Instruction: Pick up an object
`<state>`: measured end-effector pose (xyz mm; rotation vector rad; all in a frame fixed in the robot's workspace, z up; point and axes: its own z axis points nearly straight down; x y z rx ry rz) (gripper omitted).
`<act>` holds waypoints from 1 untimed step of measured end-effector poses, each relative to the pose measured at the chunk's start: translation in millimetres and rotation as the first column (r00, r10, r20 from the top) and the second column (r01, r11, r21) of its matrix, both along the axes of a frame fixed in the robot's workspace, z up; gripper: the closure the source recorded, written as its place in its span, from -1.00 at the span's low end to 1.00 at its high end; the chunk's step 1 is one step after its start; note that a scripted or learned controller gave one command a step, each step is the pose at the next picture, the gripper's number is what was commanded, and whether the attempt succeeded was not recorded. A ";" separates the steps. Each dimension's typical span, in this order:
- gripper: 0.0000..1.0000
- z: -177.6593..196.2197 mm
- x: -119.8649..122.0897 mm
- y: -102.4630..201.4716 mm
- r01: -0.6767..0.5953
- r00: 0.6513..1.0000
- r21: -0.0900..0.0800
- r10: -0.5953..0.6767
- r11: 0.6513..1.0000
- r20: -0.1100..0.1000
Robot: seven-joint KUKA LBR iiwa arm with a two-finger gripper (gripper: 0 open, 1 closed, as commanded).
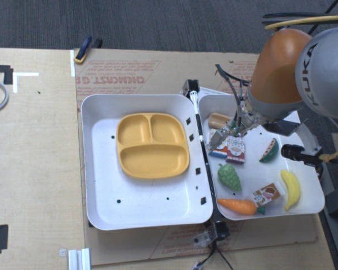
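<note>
My gripper point(227, 134) hangs low in the right bin point(310, 207), near its left wall, under the orange-banded wrist. Just below it lies a small red-and-white carton point(235, 149) with a blue piece point(216, 152) beside it. A brown bread roll point(218, 120) lies just to the gripper's upper left. Further down sit a green bunch of grapes point(230, 176), an orange carrot point(238, 206), a second small carton point(267, 194), a yellow banana point(291, 189) and a watermelon slice point(268, 150). The arm hides the bin's upper right part.
The left bin point(101, 207) holds a yellow divided plate point(152, 145). The divider between the two bins point(201, 151) runs close to the gripper's left. A blue-and-yellow tool point(83, 49) lies on the cardboard beyond the bins.
</note>
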<state>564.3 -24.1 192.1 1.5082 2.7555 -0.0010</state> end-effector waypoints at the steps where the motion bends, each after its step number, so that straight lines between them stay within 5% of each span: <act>1: -1.00 0.0 0.0 0.0 0.000 1.000 0.000 0.000 1.000 0.000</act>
